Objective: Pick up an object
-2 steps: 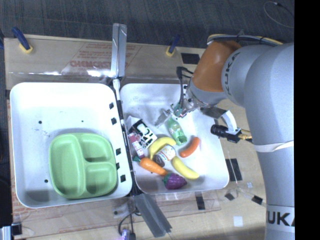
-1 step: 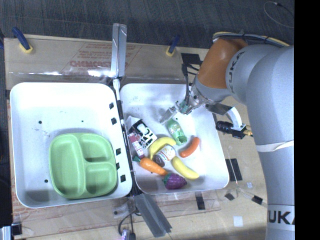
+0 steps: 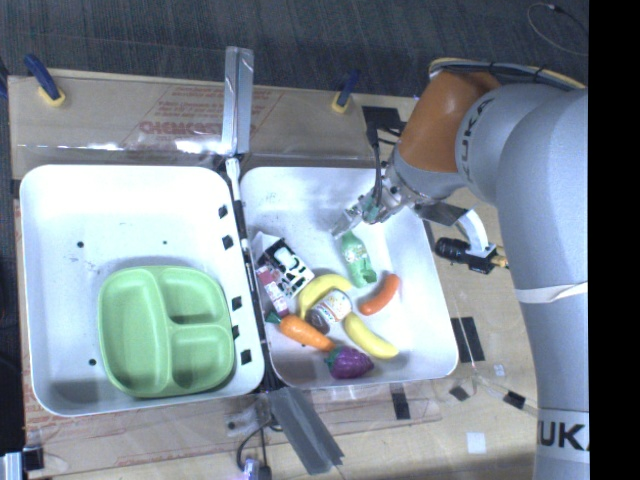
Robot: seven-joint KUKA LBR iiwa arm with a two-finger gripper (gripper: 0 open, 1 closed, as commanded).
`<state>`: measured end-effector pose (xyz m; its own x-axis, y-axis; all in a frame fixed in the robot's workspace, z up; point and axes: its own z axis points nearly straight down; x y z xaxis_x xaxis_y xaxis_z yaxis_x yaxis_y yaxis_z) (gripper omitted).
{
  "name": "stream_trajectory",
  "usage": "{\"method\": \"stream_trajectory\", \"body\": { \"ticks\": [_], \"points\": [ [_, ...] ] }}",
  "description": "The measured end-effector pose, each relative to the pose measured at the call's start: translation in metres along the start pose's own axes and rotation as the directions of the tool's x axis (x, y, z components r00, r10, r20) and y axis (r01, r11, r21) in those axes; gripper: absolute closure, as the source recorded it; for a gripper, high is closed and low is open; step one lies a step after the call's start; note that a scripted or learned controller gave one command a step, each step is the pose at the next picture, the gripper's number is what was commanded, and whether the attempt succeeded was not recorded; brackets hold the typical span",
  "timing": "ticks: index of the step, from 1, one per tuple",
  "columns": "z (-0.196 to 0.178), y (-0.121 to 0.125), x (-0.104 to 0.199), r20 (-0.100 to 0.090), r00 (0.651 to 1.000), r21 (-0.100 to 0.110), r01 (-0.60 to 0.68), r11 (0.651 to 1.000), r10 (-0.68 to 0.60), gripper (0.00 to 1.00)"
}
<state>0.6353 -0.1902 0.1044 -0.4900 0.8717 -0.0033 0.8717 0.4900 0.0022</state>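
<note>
- Grey arm casing (image 3: 540,268) fills the near right side, smooth and rounded, with the orange band (image 3: 440,118) above the wrist.
- Gripper (image 3: 368,211) is down inside the right bin (image 3: 300,183), near its back right part. From this angle I cannot tell how far it is open; nothing can be seen held in it.
- Key relation: a green bottle (image 3: 355,256) lies just in front of and below the gripper tip, close to it or touching. Its long axis runs roughly front to back, tilted slightly. It looks like the nearest candidate, though that is my guess.
- Other items are heaped toward the bin's front centre: an orange sausage-like piece (image 3: 380,294), a curved yellow banana (image 3: 345,313), a carrot (image 3: 303,332), a purple eggplant (image 3: 349,363), a small round jar (image 3: 326,315), and a black-and-white packet (image 3: 285,265). All look like glossy, hard plastic toys.
- Several of these touch or overlap, so a grasp there would be crowded; the bottle sits a little apart.
- Left bin (image 3: 60,208) holds a pale green divided tray (image 3: 165,333), matte, with rounded corners.
- Both bins are shallow, white, and scuffed with dark specks.
</note>
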Motion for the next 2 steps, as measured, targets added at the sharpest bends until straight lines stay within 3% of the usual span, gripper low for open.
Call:
{"method": "stream_trajectory", "body": {
  "ticks": [1,2],
  "points": [
    [0.013,-0.024,0.016,-0.005,0.997,0.005,-0.080,0.997,0.080,1.00],
    [-0.105,0.051,0.063,-0.002,0.991,0.001,-0.136,0.991,0.136,1.00]
  ]
}}
